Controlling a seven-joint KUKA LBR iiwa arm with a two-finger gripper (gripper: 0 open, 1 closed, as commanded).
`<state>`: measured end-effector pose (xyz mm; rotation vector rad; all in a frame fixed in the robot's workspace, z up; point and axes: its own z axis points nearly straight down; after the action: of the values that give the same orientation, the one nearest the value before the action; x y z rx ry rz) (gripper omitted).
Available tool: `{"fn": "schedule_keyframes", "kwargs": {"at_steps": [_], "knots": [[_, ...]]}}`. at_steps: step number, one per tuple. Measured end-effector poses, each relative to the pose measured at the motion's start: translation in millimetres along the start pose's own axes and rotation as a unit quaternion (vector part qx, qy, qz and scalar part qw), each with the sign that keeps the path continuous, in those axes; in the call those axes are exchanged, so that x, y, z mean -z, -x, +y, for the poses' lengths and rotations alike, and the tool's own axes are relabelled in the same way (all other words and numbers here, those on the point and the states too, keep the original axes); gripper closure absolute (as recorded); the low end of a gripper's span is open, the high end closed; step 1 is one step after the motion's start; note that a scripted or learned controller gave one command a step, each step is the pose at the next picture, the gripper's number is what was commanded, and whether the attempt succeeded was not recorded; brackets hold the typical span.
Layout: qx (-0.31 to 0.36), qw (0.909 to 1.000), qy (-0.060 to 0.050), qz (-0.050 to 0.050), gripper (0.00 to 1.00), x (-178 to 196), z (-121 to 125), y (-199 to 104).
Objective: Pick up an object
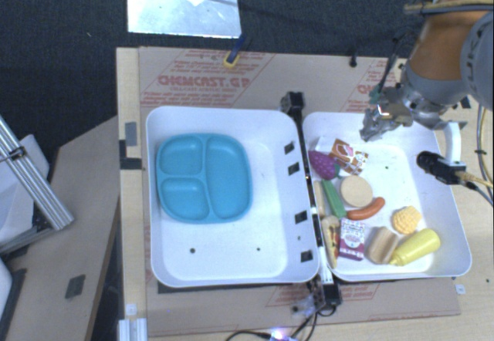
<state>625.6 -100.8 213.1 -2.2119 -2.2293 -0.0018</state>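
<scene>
Camera view: we're looking down at a slant on the bench, two white bins side by side on brown board.
Left bin (270, 200): it carries a blue divided plate (204, 177), sitting left of the bin's middle, and the white floor around it is bare.
Right bin (455, 243): here's the crowd of toy food, bunched along the left wall and the near edge.
Far cluster: a small printed carton (349, 155) lies tilted beside a purple piece (323, 164), the two just about touching.
Middle: a round tan disc (356, 191), a green stick (333, 197) to its left, and a red sausage (365, 210) tucked just under the disc on the near side.
Near edge: a red and white packet (352, 238), a pale bread-like piece (381, 244), a yellow bottle (416, 247) lying on its side, and a bumpy yellow round piece (407, 219) just above it.
Arm: grey with the orange band, in from the right, over the far right corner.
Gripper (376, 128): it hangs over the far part of the right bin, just beyond the carton; nothing visible between the fingers, and whether they're spread or closed I can't tell from here.
Extra: a black fitting (438, 166) juts over the bin's right side.
</scene>
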Motion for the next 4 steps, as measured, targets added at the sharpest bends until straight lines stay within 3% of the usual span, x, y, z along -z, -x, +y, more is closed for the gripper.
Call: {"fn": "schedule_keyframes", "kwargs": {"at_steps": [2, 4], "knots": [[0.0, 1.0, 0.0, 0.0, 1.0, 4, -69, -78], [-0.003, 1.0, 0.001, -0.001, 1.0, 16, -63, -69]]}}
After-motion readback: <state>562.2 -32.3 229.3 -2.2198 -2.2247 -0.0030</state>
